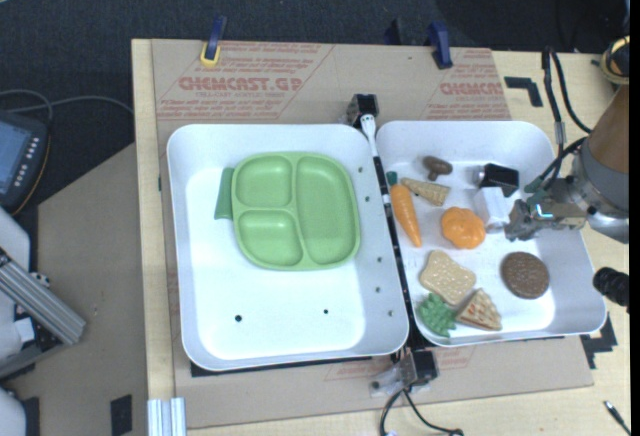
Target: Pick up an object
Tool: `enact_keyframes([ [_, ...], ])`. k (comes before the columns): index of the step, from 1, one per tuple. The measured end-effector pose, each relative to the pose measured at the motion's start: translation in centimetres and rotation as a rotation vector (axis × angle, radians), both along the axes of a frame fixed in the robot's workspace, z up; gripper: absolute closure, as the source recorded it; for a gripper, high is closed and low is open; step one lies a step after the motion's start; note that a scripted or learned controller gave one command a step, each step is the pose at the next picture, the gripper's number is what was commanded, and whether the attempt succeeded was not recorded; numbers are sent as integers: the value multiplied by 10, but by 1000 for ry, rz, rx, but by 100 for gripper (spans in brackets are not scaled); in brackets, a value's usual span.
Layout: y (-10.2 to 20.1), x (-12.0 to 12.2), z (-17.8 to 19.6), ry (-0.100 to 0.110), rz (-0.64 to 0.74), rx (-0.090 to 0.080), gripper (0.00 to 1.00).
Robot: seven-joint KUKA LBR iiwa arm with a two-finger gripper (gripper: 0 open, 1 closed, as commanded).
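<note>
The right bin (520,136) holds several toy foods. An orange carrot (405,214) lies by the bin's left wall, with a tan cone piece (428,191) and a small brown lump (436,165) behind it. A round orange fruit (463,228) sits mid-bin. Toward the front lie a toast slice (446,275), a waffle wedge (479,310), a green leafy piece (435,313) and a brown round cookie (524,275). My gripper (521,225) hangs low over the bin, right of the orange fruit and just behind the cookie. I see nothing held in it.
The left bin (195,254) carries a green divided plate (296,210). A black hinge strip (385,224) runs between the bins. The arm (605,174) crosses the right bin's right rim. Blue and yellow clamps (212,44) sit at the board's back edge.
</note>
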State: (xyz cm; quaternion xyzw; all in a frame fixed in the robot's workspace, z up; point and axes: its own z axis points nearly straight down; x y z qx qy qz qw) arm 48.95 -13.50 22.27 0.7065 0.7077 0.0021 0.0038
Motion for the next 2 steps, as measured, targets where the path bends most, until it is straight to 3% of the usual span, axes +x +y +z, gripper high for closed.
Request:
enact_keyframes([
  [1,0,1,2,5,-1,1,100],
  [2,39,43,-7,5,4,2,100],
])
